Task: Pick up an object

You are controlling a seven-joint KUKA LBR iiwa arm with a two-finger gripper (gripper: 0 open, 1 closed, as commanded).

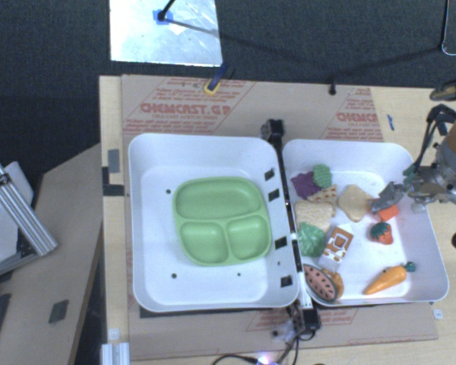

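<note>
The claw [386, 198] reaches in from the right over the right bin [425, 276], its grey metal tip just above a small orange-red piece [388, 212] at the bin's right side; whether it is open or closed, or touches that piece, cannot be told. Toy foods lie scattered in this shallow white bin: a bumpy purple grape bunch [305, 181] with a green leafy piece [322, 176] at the far left, a tan bread slice [355, 201] in the middle, a red strawberry [381, 233] just near the orange-red piece, a smooth orange carrot [387, 278] with a green top at the near right, a knobbly green broccoli [311, 239], a small printed carton [337, 245] and a watermelon slice [324, 281] by the near left corner. The left bin [148, 204] holds a glossy light-green plate [219, 219] with three compartments. Both bins sit on a cardboard sheet [182, 101] on the pale wooden counter [72, 204].
</note>
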